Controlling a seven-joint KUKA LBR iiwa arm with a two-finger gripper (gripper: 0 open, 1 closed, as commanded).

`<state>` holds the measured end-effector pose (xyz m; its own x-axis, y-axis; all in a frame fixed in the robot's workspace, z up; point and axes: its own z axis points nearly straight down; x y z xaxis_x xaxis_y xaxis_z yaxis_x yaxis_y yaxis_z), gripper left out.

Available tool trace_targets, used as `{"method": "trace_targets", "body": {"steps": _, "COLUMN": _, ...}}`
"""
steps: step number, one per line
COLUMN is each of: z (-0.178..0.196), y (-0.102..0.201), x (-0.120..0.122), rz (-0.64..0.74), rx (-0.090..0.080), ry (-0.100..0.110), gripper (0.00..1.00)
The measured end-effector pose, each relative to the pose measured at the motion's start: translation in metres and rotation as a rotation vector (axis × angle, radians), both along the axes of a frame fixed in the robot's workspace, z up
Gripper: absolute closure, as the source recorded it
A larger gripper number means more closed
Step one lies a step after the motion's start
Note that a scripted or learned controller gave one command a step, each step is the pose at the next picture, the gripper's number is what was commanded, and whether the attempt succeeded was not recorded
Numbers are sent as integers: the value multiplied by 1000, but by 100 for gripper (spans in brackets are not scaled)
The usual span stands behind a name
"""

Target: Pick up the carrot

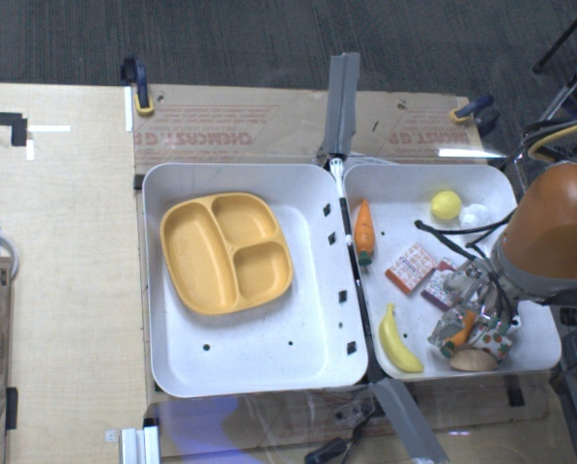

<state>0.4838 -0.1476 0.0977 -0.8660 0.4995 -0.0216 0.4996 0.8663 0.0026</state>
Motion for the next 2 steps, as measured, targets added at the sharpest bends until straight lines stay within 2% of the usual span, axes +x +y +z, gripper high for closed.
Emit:
{"method": "trace_targets", "body": {"steps": 1, "z": 9, "y": 0, "x": 3, "rz": -4, "rx": 0, "ry": -8, "gripper": 100}}
{"method": "trace_targets", "body": {"steps": 2, "z": 7, "y": 10, "x": 123, "rz": -53, "rx": 9, "ry": 11, "gripper": 100}}
